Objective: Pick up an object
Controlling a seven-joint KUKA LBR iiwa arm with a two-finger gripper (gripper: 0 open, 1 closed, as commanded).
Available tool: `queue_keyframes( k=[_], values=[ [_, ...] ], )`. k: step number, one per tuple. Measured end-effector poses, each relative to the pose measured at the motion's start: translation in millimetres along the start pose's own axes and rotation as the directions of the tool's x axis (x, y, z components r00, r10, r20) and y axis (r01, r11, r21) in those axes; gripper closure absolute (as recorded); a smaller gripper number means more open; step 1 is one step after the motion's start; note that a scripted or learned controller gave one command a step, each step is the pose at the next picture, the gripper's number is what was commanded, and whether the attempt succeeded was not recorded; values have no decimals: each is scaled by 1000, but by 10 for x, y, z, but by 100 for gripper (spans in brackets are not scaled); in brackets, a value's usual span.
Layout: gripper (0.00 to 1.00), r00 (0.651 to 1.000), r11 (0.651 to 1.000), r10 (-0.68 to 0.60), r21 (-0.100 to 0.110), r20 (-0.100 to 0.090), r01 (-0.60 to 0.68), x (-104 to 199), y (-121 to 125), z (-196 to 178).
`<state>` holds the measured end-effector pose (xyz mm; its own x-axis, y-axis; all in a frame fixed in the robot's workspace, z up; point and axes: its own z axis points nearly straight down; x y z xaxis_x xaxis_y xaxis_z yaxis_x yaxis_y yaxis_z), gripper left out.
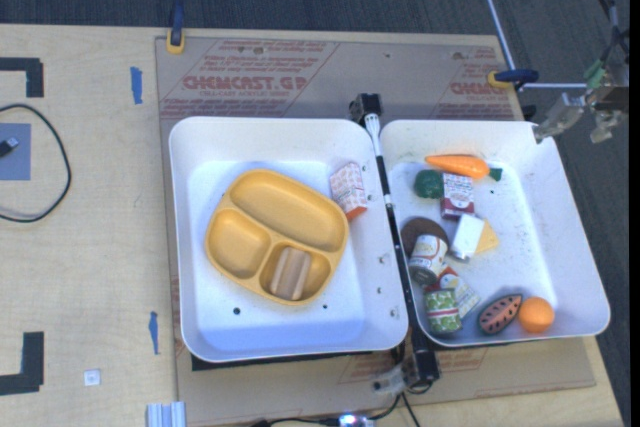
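Observation:
The right bin point(575, 245) holds several small items: an orange carrot point(457, 165), a green piece point(428, 183), a red-labelled packet point(458, 198), a white and yellow wedge point(473, 237), a brown-topped can point(424, 242), a green packet point(443, 308), a brown oval piece point(499, 312) and an orange ball point(537, 314). My gripper point(590, 110) sits at the view's right edge, beyond the right bin's far right corner and apart from every item.
The left bin point(200, 175) holds a yellow divided tray point(275, 225) with a beige piece point(291, 272) in one compartment. A red and white packet point(349, 187) lies beside the tray. A blue clamp point(512, 75) grips the board behind the right bin.

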<state>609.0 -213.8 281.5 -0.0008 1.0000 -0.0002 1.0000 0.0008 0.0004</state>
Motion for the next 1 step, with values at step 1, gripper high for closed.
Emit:
queue_keyframes(
  k=[1],
  values=[
    [0, 1000, 1000, -2, 5, -8, 2, -57, 66, 1722]
  ],
)
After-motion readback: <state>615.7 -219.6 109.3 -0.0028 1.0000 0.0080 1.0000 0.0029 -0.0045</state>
